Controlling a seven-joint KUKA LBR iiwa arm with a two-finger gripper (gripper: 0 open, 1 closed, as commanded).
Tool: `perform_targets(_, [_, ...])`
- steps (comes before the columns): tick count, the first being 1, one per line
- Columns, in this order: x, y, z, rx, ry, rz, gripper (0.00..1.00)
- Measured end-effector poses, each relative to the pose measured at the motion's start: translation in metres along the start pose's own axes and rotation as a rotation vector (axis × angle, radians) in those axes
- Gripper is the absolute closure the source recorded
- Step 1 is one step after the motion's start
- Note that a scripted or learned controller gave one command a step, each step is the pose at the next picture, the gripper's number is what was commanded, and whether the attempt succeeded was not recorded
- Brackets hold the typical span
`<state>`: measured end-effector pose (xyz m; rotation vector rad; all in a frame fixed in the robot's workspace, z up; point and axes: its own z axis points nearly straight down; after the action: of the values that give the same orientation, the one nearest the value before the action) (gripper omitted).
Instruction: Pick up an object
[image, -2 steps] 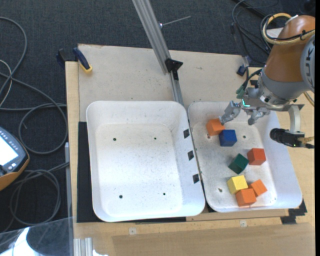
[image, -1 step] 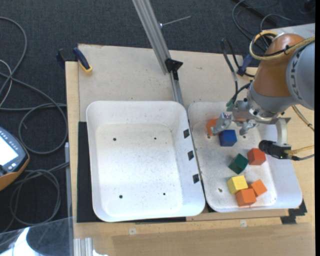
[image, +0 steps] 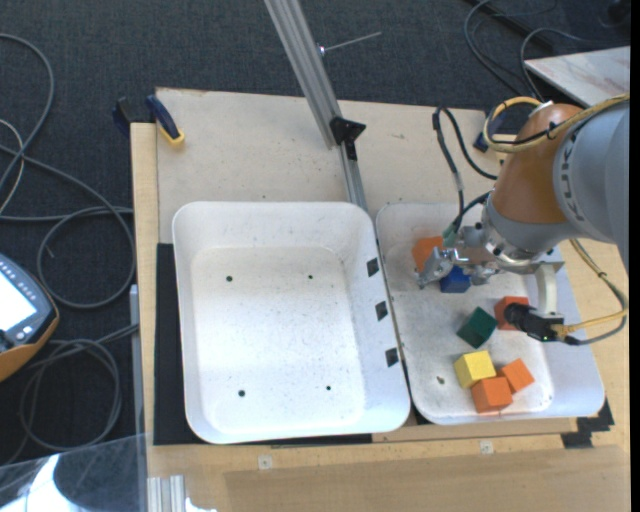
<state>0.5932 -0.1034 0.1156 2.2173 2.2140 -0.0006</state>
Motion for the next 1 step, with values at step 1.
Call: perform_targets(1, [-0.0033, 0.005, 0.0064, -0.007, 0.0, 0.0, 0.0])
